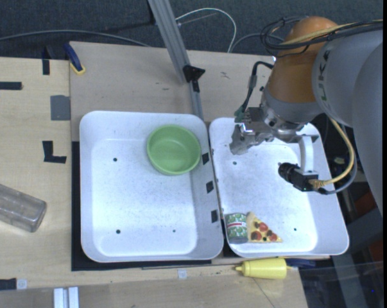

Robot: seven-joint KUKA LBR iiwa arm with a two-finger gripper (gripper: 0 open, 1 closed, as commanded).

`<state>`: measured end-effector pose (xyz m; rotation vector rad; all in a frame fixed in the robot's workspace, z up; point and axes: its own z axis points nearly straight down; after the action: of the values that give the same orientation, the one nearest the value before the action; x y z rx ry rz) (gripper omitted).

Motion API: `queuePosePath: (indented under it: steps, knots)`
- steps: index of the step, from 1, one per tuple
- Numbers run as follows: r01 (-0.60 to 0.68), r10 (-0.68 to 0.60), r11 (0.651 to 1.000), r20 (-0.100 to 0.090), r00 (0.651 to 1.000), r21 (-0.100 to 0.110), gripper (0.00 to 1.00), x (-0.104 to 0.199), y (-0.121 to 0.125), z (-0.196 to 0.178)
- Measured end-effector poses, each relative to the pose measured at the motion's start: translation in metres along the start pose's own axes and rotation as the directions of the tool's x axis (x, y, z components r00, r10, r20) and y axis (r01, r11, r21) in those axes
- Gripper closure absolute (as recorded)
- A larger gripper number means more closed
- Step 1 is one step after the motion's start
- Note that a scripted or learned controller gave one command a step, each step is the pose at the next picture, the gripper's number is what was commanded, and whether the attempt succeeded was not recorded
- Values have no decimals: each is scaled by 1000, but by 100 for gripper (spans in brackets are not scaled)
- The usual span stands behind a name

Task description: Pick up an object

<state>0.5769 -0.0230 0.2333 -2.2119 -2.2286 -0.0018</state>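
A green bowl (174,149) sits upright in the left bin (110,191), near its back right corner. A small printed packet showing a pizza slice (251,228) lies at the front of the right bin (289,204). My gripper (239,145) hangs over the back left part of the right bin, well behind the packet and to the right of the bowl. Nothing shows between or under its tips.
A yellow bottle (265,268) lies on the bench just outside the right bin's front edge. A clear plastic cylinder (13,207) rests on the bench at the far left. A grey pole (174,37) slants down to the divide between the bins.
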Motion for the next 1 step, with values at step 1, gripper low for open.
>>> queuePosePath:
  steps: [1]
  knots:
    - [-2,2,1000,1,1000,0,100,40,17,1]
